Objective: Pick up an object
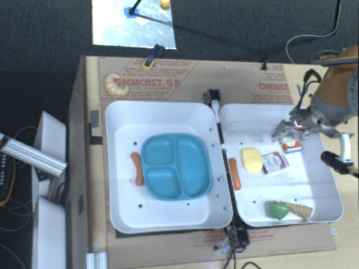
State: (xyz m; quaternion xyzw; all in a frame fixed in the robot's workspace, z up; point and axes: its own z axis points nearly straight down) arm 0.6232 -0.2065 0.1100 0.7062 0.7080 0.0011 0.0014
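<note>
1. Camera view, edges: two shallow white bins sit side by side on the cardboard-covered worktop. The left bin and the right bin meet along a dark seam down the middle.
2. The left bin is largely taken up by a light-blue plastic tray with four compartments. An orange sausage-shaped toy lies just beside the tray's left side, leaving a band of bare floor along the bin's walls.
3. In the right bin, a second orange sausage-shaped toy lies along the left wall, close to the seam. A yellow rounded block sits near the middle, with a small red-and-white packet touching or just beside its right side.
4. A green toy with a tan waffle cone lies near the front wall. The upper left of this bin's floor is bare.
5. The grey arm with its orange band reaches in from the right over the bin's far right part.
6. The pincer hangs low there; I cannot tell whether it is wide or narrow, or gripping anything.
7. A small red, white and blue item lies just below the pincer, nearest to it; contact cannot be judged. The packet is near, the yellow block farther left.
</note>
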